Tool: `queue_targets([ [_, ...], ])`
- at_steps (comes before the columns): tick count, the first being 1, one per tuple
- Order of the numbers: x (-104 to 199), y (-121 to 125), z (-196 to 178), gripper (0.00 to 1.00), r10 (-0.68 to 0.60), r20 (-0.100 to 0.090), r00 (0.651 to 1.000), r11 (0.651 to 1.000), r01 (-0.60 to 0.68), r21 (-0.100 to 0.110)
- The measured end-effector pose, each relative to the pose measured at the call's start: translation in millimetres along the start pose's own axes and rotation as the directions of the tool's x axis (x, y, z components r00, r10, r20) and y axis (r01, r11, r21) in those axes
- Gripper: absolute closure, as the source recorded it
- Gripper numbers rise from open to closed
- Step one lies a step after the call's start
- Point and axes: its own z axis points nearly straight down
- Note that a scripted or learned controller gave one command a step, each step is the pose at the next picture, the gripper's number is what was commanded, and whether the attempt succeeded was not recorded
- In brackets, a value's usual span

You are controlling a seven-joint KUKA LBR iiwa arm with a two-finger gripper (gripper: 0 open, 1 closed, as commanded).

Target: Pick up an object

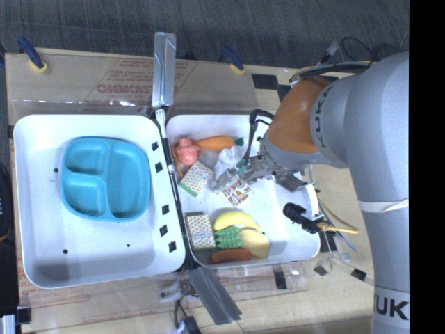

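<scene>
- A grey robot arm with an orange band reaches in from the right, over the right bin point(208, 122) of two white bins set side by side
- The gripper point(241, 172) sits low over the middle of the right bin; it is too small and shadowed to tell whether it is released or clenched, and nothing can be seen held in it
- Just left of the gripper lies a crumpled white wrapper point(226, 160), and just near of it a small red and white packet point(238, 193)
- Along the far side of this bin lie a carrot point(216, 143) and, to its left, a pink toy point(184, 151)
- A checked snack packet point(195, 179) lies tilted by the bin's left wall
- At the near end, crowded together, are a banana point(235, 220), a second checked packet point(200, 232), a green vegetable point(227, 237) and a brown sausage point(231, 256)
- The left bin point(28, 207) holds a blue divided plate point(106, 177), well apart from the gripper
</scene>
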Motion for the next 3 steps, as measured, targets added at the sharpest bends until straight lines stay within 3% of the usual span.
queue_targets([
  [1,0,0,-10,1.0,-0.004,0.0,1.0,1.0,0.004,0.001],
  [2,48,64,-113,1.0,0.041,0.001,0.999,0.999,-0.041,-0.004],
  [3,50,37,-36,1.0,0.012,0.0,1.0,1.0,-0.012,0.003],
])
